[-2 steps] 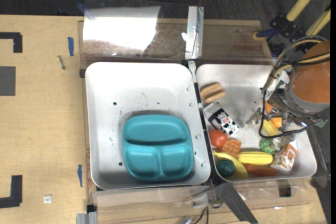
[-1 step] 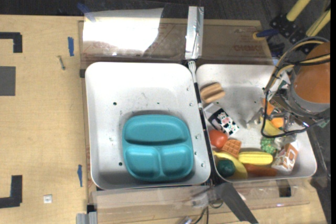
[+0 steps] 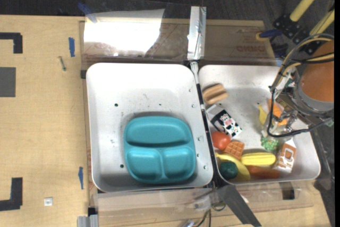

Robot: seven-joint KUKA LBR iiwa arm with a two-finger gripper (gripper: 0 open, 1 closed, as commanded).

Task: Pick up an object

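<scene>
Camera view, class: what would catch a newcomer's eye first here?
A big teal divided tray lies in the left bin, bright against the white. The right bin holds a heap of small colourful toy food along its near edge, with a little burger apart at the far side. The arm with its orange band hangs over that bin's right side.

Orange-banded arm [image 3: 317, 82], seemingly black-cabled

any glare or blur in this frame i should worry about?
Camera view: strong glare on the clear sheet behind the left bin; soft shadow under the teal tray; the arm at the right edge looks blurred; toys in the right bin are reasonably sharp.
</scene>
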